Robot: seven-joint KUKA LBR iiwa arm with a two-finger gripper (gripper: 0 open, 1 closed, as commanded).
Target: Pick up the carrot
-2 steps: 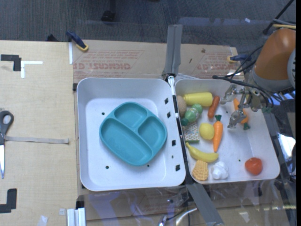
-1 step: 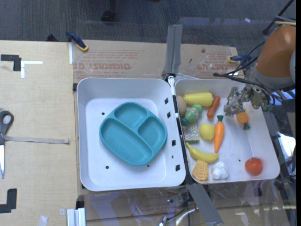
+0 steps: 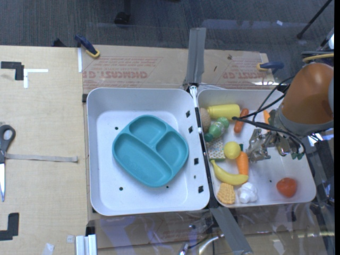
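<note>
Camera view: gripper hovers just beside the carrot in the right bin; finger state unclear, carrot not yet lifted.

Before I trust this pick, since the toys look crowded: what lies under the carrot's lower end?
The carrot rests its lower end on the banana. Whether anything else lies beneath is covered. The gripper hovers beside its top.

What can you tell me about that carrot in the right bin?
The carrot is a small orange toy, plastic by its look, and tapered. It lies nearly upright in the view, on the floor of the right bin. The lemon sits at its upper left and the banana curves under its lower end. The gripper hangs just to its right.
</note>
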